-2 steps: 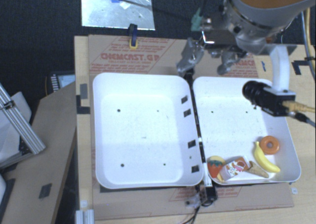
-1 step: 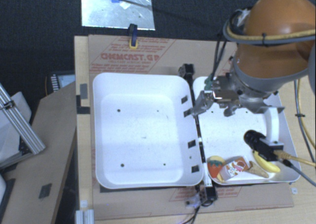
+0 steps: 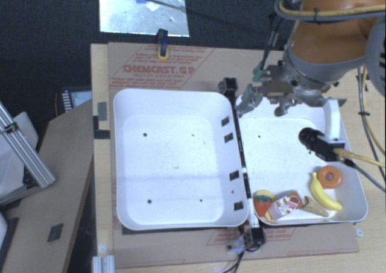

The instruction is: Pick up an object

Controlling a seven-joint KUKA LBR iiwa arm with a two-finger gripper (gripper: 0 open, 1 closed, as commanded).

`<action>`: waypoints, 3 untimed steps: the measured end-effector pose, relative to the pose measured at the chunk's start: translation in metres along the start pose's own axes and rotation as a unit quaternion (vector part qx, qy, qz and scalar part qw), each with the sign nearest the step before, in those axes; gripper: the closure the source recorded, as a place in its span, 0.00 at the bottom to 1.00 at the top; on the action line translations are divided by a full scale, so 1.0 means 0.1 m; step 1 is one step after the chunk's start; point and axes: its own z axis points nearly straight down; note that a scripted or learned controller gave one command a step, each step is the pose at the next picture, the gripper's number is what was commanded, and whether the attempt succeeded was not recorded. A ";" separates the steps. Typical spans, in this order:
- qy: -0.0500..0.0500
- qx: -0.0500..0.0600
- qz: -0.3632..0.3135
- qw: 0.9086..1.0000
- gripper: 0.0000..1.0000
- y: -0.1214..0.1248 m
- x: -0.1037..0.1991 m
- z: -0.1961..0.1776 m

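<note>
1. The gripper [image 3: 265, 102] was seen raised over the far edge of the right bin [image 3: 283, 145], near the corner by the divider between the two bins; nothing was seen between its fingers, and whether they stood apart or together could not be told.
2. The candidate objects were found crowded along the near edge of the right bin: a banana [image 3: 324, 192] and an orange round piece [image 3: 329, 176] toward the near right corner, and a red-and-white packet [image 3: 284, 205] and a red-orange item [image 3: 263, 202] toward the near left corner.
3. This clustering was judged to follow from loose things settling against the near wall.
4. The left bin [image 3: 175, 163] was seen bare-floored, presumably kept as the receiving side.
5. The gripper was well apart from every object, so no grasp was judged to have begun.
6. A reach toward the near edge was judged necessary, with the wall and touching neighbours likely to hinder a clean pinch.
</note>
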 end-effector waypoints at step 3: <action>0.004 -0.003 -0.004 1.000 0.00 -0.55 1.86 -1.82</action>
